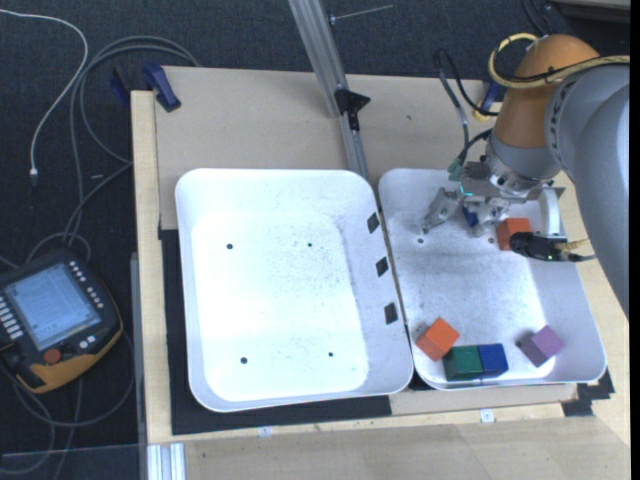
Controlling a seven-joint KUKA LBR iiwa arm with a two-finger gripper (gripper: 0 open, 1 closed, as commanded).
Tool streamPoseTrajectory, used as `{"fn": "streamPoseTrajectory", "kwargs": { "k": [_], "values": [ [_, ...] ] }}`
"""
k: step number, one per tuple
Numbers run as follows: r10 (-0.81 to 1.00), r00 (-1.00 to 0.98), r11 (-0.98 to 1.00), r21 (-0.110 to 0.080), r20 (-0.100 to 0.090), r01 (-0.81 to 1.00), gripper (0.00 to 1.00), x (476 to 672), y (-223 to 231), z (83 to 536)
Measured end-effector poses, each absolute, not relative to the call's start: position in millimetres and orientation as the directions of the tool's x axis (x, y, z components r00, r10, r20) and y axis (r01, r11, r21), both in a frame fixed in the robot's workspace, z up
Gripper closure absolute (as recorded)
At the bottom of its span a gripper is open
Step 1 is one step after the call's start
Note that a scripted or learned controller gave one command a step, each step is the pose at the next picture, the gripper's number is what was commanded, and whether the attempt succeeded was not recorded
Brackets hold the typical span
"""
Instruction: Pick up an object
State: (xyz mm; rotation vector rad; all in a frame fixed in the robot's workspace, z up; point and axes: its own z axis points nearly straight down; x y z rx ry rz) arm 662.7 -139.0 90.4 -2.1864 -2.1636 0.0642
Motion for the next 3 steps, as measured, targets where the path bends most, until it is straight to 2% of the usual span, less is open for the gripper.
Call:
{"fn": "streamPoseTrajectory", "kwargs": {
  "k": [1,2,3],
  "values": [
    [0.999,0.012,-0.007,-0.089,0.051,0.996,0.0,664.5,-199.3,88.8],
    [0.999,0.007,-0.003,-0.09,0.046,0.996,0.0,664.7,-198.0,88.6],
    [0.999,-0.011,0.011,0.001,0.031,1.0,0.0,607.0,-201.4,101.6]
  ]
}}
